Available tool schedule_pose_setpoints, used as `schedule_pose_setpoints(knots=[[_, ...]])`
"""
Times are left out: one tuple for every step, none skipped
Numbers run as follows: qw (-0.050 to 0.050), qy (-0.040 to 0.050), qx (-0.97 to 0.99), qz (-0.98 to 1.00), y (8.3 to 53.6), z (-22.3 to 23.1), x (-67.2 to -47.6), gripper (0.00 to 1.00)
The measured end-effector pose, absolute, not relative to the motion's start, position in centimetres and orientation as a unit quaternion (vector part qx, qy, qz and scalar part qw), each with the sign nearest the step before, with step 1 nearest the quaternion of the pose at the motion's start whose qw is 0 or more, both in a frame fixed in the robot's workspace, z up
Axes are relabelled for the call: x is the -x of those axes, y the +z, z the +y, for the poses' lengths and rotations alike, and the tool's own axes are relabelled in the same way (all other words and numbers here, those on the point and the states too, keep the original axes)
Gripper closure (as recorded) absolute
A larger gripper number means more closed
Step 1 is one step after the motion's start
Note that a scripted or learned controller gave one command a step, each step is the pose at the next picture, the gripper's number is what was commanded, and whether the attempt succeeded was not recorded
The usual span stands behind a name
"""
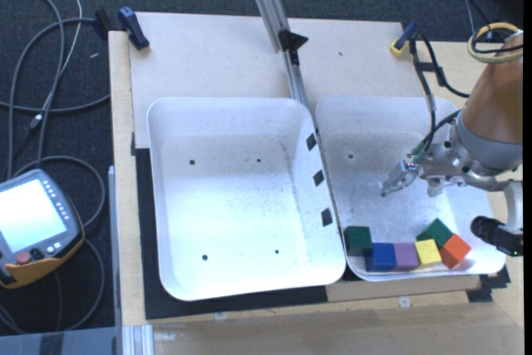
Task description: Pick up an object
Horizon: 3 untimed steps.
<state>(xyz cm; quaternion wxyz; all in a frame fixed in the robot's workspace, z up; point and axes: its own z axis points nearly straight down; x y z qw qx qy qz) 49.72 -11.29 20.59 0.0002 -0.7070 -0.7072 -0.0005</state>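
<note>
Fingers (397,181) spread, nothing between them (mid right bin (366,125)), blocks (406,253) crowded along its near edge.

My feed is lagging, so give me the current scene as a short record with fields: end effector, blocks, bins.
end effector: over the right bin, above its middle, nothing visible between its fingers
arm: reaches in from the view's right
blocks: dark green block, blue block, purple block, yellow block, orange block, green block
block location: all clustered along the near edge of the right bin
left bin: white, dark specks on its floor
</note>
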Motion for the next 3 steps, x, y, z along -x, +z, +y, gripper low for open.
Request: schedule_pose_setpoints(knots=[[-0.001,-0.0015,0.706,-0.708,21.7,-11.3,-49.8,1.00],[-0.001,-0.0013,0.707,-0.708,21.6,-11.3,-49.8,0.00],[-0.005,-0.0005,0.709,-0.705,27.1,-19.6,-51.2,0.00]])
